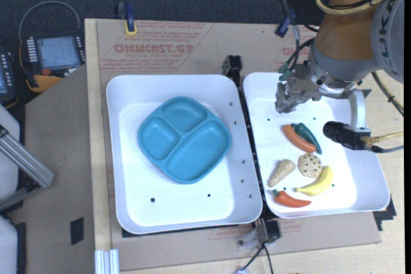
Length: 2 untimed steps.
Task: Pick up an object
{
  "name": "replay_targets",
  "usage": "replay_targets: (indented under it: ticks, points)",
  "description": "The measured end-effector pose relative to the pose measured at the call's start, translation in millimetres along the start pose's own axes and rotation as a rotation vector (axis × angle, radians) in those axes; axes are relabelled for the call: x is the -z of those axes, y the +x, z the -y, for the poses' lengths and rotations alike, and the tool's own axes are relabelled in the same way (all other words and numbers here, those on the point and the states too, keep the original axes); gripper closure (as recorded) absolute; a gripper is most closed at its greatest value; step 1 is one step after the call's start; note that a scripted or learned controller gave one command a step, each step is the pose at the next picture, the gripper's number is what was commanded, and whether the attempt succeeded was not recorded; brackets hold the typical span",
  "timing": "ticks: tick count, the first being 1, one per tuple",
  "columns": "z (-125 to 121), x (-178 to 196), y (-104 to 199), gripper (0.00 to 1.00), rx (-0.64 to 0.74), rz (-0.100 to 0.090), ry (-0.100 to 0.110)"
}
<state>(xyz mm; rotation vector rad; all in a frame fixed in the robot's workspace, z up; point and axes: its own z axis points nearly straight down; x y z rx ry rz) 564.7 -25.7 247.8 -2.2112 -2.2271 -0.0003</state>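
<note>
We are looking down on the desk, which is carrying two white bins side by side. The gripper is hanging over the far part of the right bin, and we are taking it as our landmark. Whether it is spread or pressed together, we cannot tell; nothing is showing between its tips.

Just beside the gripper, toward the near edge of the desk, an orange carrot with a green top is lying on the bin floor, apart from the gripper. Nearer still from the gripper, a round cookie is resting, with a pale cone-shaped piece on its left and a yellow banana just beside it on the near side. A red chili is lying farthest from the gripper, by the bin's near rim.

Well apart from the gripper, to its left, the left bin is holding a blue divided plate.
</note>
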Motion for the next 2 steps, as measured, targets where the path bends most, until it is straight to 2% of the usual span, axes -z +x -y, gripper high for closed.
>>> replay_targets:
  ticks: [2]
  points:
    - [-13, -29, 113, 1.0, -0.001, 0.001, -0.001]
